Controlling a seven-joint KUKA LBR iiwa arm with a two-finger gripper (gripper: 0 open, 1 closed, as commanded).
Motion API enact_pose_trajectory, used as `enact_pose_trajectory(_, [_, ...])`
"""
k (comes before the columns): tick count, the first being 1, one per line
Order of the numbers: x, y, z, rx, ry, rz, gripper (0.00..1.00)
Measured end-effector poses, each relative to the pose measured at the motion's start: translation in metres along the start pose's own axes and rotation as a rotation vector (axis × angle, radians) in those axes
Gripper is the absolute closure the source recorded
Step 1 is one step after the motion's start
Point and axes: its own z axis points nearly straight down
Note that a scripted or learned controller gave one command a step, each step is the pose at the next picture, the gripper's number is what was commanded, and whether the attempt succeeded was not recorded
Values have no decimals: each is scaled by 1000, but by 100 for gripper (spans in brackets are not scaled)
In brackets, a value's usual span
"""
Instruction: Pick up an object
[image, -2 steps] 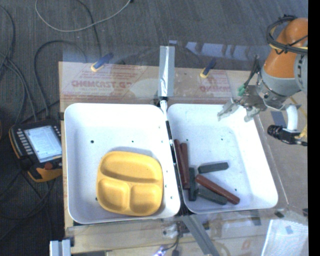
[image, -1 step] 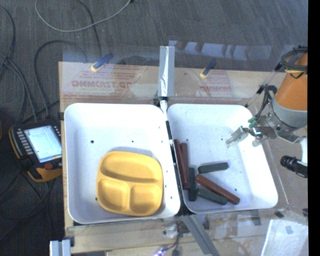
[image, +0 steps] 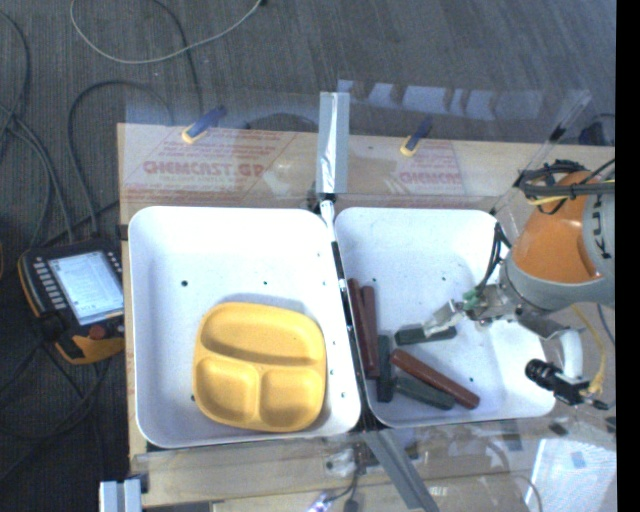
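The right bin (image: 420, 240) holds several sticks. Two brown sticks (image: 363, 320) lie lengthwise along its left wall. Beside them lies a dark green stick (image: 384, 362). A longer brown stick (image: 436, 379) lies slantwise near the front, with another dark green stick (image: 424, 394) right under it. My gripper (image: 437, 326) reaches in from the right, low over the middle of this bin. A short dark piece (image: 412, 334) sits at its tip, just above the long brown stick. I cannot tell whether that piece is held or lying on the floor.
A yellow divided plate (image: 262, 366) lies in the left bin (image: 170, 250), toward the front. The arm's orange band (image: 552, 245) and grey wrist hang over the right bin's right wall. A handheld control pad (image: 78, 290) rests left of the bench.
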Motion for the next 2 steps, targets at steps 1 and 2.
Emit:
enact_pose_trajectory(1, [-2,73,17,17,5,83,0])
enact_pose_trajectory(2, [19,55,20,-2,-6,-26,0])
